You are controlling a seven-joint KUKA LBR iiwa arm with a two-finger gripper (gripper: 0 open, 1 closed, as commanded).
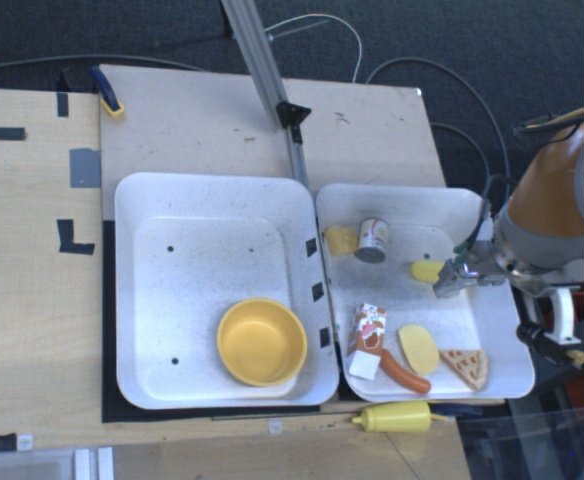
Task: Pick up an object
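Note:
In the right bin lie several small items. A small can rests on its side at the back, with a yellow wedge to its left. Toward the front are a small red and white carton, a sausage, a pale yellow oval piece and a pizza slice. A small yellow object sits at mid-right. My gripper hangs low, right beside that yellow object on its right side, and I cannot make out whether they touch.
A yellow bowl stands in the front of the left bin. A yellow mustard bottle lies on the bench in front of the right bin. A grey pole slants over the back of the bench.

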